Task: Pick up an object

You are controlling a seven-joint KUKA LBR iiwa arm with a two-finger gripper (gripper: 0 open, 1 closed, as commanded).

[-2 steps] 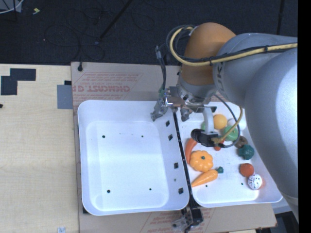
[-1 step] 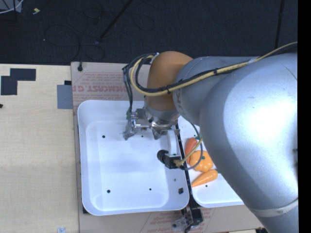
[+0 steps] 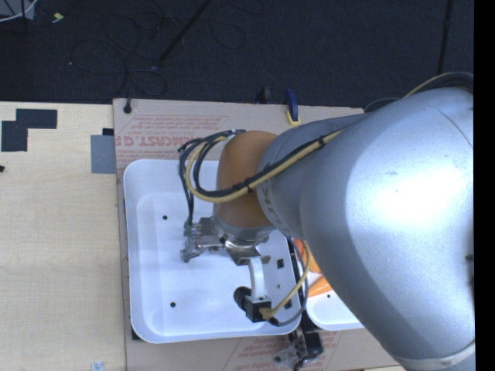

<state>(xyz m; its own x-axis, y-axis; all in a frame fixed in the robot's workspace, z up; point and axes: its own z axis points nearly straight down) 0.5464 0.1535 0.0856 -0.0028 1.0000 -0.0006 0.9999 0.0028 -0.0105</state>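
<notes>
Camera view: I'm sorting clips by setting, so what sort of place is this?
Probably a robotics lab: a grey robot arm over a white bin on a wooden bench, loose cables on the dark floor.

L bin (image 3: 147,207) sits on a board (image 3: 170,130), w/ R bin (image 3: 340,315) just beside it on view's right, mostly hidden under the arm (image 3: 387,207). Board lies on the counter (image 3: 54,246), which runs on to the left. Arm crosses from right; tool (image 3: 192,247) over L bin's middle.

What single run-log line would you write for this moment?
arm: over left bin | gripper: over that bin's floor | grasp: cannot tell | right bin: mostly hidden by arm
</notes>
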